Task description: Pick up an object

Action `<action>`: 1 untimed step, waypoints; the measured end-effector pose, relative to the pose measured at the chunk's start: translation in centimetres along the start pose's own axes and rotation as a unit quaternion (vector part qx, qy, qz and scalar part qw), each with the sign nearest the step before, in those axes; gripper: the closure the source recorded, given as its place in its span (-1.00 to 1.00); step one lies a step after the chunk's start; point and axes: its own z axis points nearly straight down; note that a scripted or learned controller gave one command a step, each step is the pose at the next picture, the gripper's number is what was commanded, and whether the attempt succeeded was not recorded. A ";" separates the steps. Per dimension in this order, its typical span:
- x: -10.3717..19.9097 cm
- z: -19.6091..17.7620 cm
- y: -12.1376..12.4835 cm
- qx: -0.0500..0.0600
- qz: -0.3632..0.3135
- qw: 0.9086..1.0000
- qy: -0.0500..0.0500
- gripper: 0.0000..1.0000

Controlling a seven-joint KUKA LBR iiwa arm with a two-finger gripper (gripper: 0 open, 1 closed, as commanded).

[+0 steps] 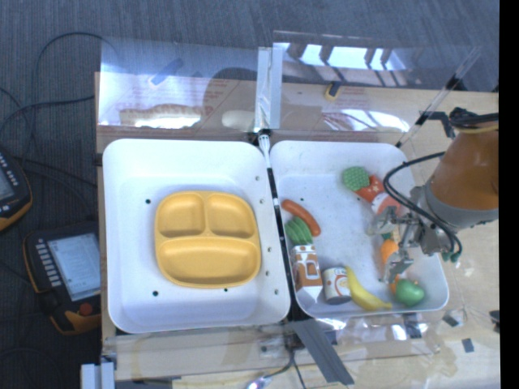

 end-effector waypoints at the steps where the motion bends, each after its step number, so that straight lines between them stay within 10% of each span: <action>1: -0.3 -1.1 0.0 0.002 -0.001 1.000 -0.003 1.00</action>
